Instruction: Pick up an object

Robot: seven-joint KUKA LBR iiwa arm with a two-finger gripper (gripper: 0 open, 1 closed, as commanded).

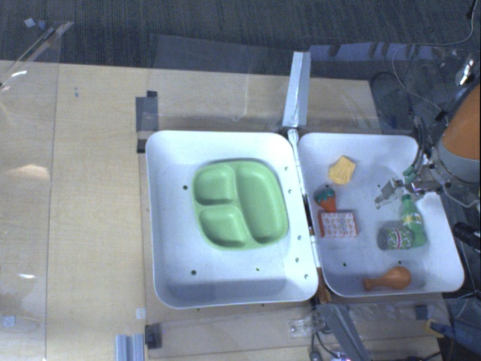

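The grey arm with its orange band (460, 130) enters from the right edge and hangs over the right shallow white bin (368, 273), with the two-finger gripper (396, 189) low above the bin floor near its right wall. Whether anything sits in the gripper cannot be told at this size.

Just below the gripper, almost touching it, lies a green plastic bottle (410, 215), and directly under that a green and grey can on its side (396, 238). Further below, near the bin's front rim, rests an orange gourd-shaped toy (390, 278). To the gripper's left lie a yellow wedge-shaped block (342, 170), a small orange and green carrot-like toy (325, 198), and a flat red and white patterned packet (337, 224), all apart from the gripper.

Well to the left, the left shallow white bin (173, 201) holds a light green three-compartment plastic tray (240, 203).
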